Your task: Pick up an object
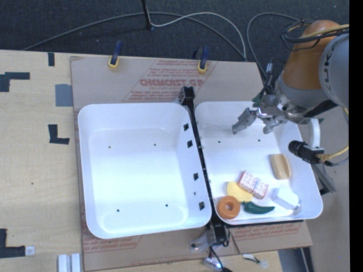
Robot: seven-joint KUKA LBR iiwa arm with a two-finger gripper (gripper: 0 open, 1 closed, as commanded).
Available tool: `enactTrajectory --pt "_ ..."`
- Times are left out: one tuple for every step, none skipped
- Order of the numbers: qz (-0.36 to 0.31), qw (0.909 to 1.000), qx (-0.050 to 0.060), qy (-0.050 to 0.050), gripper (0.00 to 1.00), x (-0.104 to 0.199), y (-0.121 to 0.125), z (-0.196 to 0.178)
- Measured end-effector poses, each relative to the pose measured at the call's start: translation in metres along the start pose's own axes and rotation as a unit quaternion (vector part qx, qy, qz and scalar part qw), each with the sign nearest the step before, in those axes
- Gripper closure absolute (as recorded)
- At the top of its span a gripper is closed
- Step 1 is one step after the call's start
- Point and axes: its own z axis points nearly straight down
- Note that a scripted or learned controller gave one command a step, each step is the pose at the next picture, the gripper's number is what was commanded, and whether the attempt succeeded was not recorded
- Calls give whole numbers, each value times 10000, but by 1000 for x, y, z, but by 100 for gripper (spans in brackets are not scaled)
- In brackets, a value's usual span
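Bench: pale wood surface (34, 169) with dark tape marks, carrying a brown cardboard sheet (164, 81) clipped at its far edge.
Left bin: shallow white tray (91, 123) on the cardboard, touching the right bin along a black clipped seam.
Right bin: shallow white tray (218, 113) that holds all the loose objects, gathered in its near right corner.
Arm: grey KUKA arm (334, 50) with its orange band, entering from the right and bending down over the far right part of the right bin.
Gripper: the gripper (256, 123) hangs over the bare far floor of the right bin, angled down and toward the left; its two grey fingers stand spread apart with nothing between them.
Bread piece: tan oblong object (279, 166) near the right wall of the right bin, long axis running roughly far to near, well apart from the gripper.
Yellow piece: flat yellow object (235, 190), partly under the red and white box.
Red and white box: small packet (253, 185), long axis slanting from far left to near right, lying on the yellow piece.
White block: pale oblong object (285, 198) by the near right corner, long axis slanting from far left to near right.
Orange ring: doughnut-shaped object (229, 207) against the near left wall, lying flat.
Green pepper: small dark green object (259, 208), long axis left to right, thin tip pointing right, just beside the orange ring.
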Motion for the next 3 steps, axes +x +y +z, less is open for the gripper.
enactTrajectory --pt "-15 10000 -7 2 0 40 66 -9" --pt "36 10000 -8 -11 0 -18 -31 -25" --pt "-18 10000 -6 -5 0 24 61 -17"
